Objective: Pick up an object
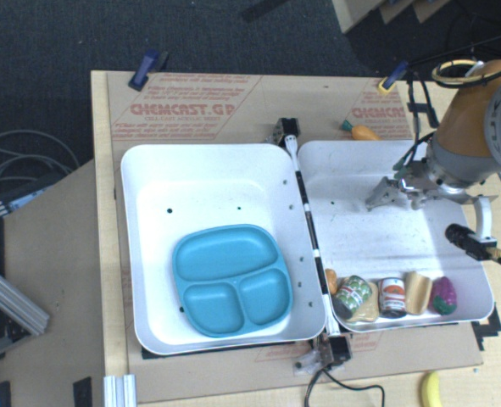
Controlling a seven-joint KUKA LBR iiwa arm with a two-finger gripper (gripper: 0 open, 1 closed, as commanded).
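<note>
- The arm (475,121) comes in from the right, grey with an orange band, and hangs over the upper part of the right bin (352,164).
- The gripper (386,195) points left over bare white bin floor. Its fingers look spread, nothing between them, so it's released and holding nothing.
- All the pickable stuff is lined up along the right bin's near edge, well apart from the gripper: a small orange bit (330,278) at the far left by the divider, then a green can (353,295), a red can (392,296), a tan block (417,291) and a magenta piece (444,295).
- The green can seems to lie on something pale yellow, can't tell what it is.
- The left bin (148,185) has a blue tray (231,276) with 3 compartments, sitting toward its near half.
- The 2 bins are side by side on the tabletop (208,104), which is brown board with red printing.
- On the tabletop past the right bin's far edge there's a little carrot (362,131).
- A yellow thing (431,389) pokes in at the bottom edge, outside the bins.
- A blue clip (147,69) sits at the board's far left corner.
</note>
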